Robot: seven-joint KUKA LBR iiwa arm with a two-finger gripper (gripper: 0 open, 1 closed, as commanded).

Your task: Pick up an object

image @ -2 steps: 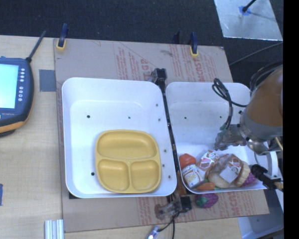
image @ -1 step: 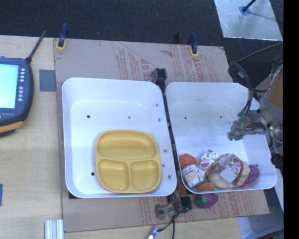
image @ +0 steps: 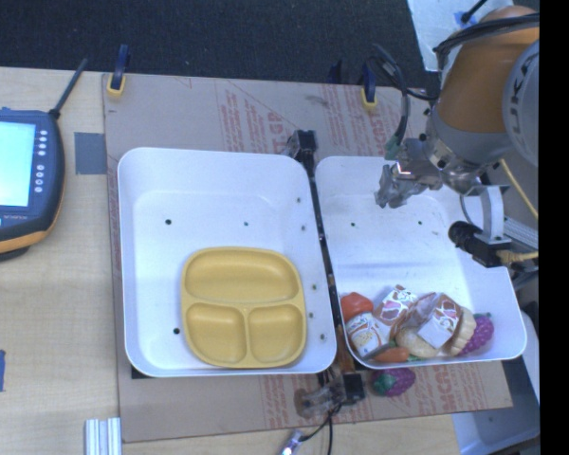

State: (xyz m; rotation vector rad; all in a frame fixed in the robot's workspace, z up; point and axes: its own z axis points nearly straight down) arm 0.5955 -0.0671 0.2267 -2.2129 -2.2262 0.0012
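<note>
A heap of small toy food items [image: 412,324] lies in the near corner of the right bin [image: 360,245]: wrapped packets, an orange piece [image: 357,304], a purple piece [image: 481,330]. My gripper [image: 393,194] hangs over the far part of the right bin, well above and behind the heap. Nothing shows between its fingers. A yellow divided plate [image: 244,305] lies in the near part of the left bin [image: 152,216].
A teach pendant [image: 14,180] rests on the bench at the far left. A purple and green toy [image: 393,382] lies outside the right bin's near edge. Clamps [image: 117,72] hold the cardboard sheet at the back. A black divider [image: 315,226] runs between the bins.
</note>
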